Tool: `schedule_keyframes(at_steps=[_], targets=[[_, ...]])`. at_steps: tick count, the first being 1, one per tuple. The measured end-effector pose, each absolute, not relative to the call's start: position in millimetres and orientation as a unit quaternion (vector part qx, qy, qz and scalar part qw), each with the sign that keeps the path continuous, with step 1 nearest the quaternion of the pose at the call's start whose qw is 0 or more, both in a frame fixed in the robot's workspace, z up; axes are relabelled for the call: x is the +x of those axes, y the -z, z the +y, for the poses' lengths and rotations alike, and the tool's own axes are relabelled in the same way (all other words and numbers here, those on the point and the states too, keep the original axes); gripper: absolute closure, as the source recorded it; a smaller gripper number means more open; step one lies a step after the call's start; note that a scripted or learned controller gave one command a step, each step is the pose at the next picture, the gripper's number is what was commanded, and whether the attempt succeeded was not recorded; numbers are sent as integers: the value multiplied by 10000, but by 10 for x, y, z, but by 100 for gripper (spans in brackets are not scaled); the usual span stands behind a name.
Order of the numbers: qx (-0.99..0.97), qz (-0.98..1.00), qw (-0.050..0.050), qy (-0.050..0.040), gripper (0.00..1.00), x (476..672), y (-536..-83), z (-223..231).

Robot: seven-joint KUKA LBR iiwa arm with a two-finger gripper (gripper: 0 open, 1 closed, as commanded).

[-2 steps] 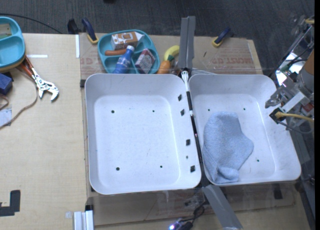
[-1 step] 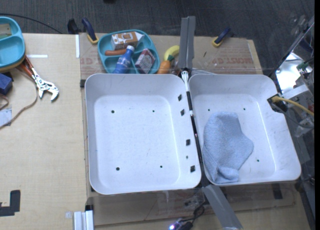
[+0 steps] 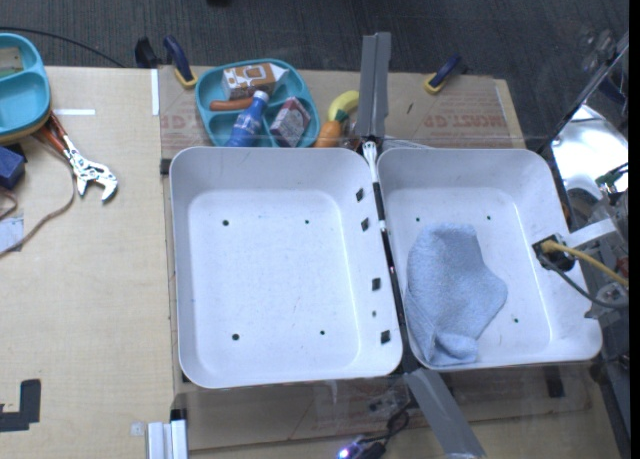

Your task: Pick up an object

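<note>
At the right edge, parts of the robot [image 3: 600, 197] appear: shiny silver metal, pale grey pieces, and a yellow cable [image 3: 590, 255] ending in a small black plug [image 3: 552, 252].

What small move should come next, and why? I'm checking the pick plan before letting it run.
Probably bring the arm in from the right and lower it over the grey cloth. It lies crumpled in the right bin, toward its left wall, apart from the other objects, which sit in the blue tray beyond the bins.
</note>
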State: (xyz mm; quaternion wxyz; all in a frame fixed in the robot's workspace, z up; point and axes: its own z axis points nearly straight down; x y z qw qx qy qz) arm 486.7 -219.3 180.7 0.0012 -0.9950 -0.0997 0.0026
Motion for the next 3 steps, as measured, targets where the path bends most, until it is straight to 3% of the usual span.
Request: schedule_keyframes(at_steps=[1, 3], targets=[[-9950, -995, 12, -23, 0, 4769, -1731, -2220], [-9950, -998, 13, -26, 0, 4768, -1663, -2215]])
